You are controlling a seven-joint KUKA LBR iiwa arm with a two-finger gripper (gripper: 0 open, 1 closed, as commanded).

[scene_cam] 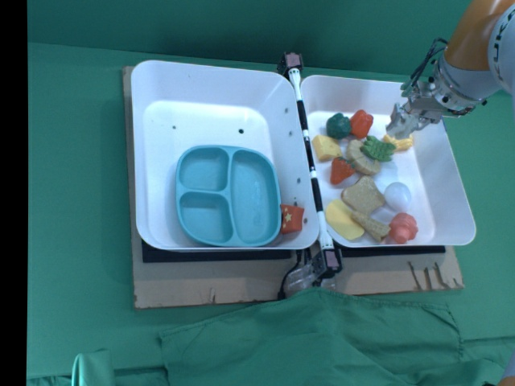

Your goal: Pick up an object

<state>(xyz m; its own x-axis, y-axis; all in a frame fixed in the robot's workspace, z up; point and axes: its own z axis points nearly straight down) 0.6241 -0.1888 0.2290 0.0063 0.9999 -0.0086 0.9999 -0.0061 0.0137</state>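
The end effector (400, 129) is hanging low over the right bin (451, 185) at its two o'clock corner, touching or just above a yellow toy piece (400, 142); its opening cannot be told. Toy foods are lying clustered across this bin. A teal divided plate (228, 195) is sitting in the left bin (161, 95).

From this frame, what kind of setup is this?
Probably a lab bench for robot picking trials, not a kitchen: two white bins on green cloth, toy food piled in the right one, a blue divided plate in the left, gripper above the toys.
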